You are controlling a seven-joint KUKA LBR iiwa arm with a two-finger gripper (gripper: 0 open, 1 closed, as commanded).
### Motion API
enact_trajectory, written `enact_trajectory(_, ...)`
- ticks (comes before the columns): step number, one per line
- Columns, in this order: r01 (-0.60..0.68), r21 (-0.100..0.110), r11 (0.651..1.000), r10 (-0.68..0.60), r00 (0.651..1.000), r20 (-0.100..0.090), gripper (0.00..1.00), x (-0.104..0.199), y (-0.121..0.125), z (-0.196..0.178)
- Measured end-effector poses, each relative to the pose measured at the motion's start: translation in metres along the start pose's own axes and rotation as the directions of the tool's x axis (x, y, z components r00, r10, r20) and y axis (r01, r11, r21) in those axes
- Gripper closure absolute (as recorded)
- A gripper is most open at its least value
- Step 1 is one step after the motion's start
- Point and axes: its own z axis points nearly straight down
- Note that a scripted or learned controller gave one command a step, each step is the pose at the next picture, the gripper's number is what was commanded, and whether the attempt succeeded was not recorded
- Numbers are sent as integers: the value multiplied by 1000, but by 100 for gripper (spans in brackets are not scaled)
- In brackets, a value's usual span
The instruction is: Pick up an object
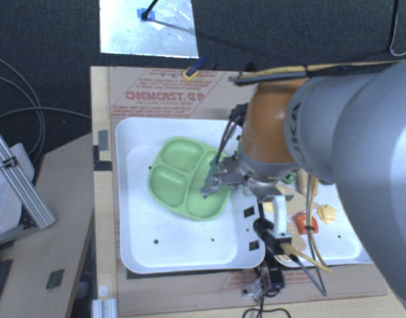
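Pincer [211, 185] over green tray [183, 177] rim in left bin [133, 197]; can't tell if apart/together

Glossy green plastic tray [183, 177] in a smooth white plastic bin [140, 244].

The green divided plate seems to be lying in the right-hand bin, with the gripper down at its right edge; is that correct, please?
Not quite: the camera view shows the green divided plate lying in the left-hand bin, not the right one. The rest holds: the gripper is down at the plate's right edge.
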Motion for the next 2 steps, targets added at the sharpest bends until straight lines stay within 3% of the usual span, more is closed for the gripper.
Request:
enact_trajectory(1,-11,5,1000,11,1000,3,0,37,-31,102)
enact_trajectory(2,-9,9,1000,9,1000,7,0,118,26,104)
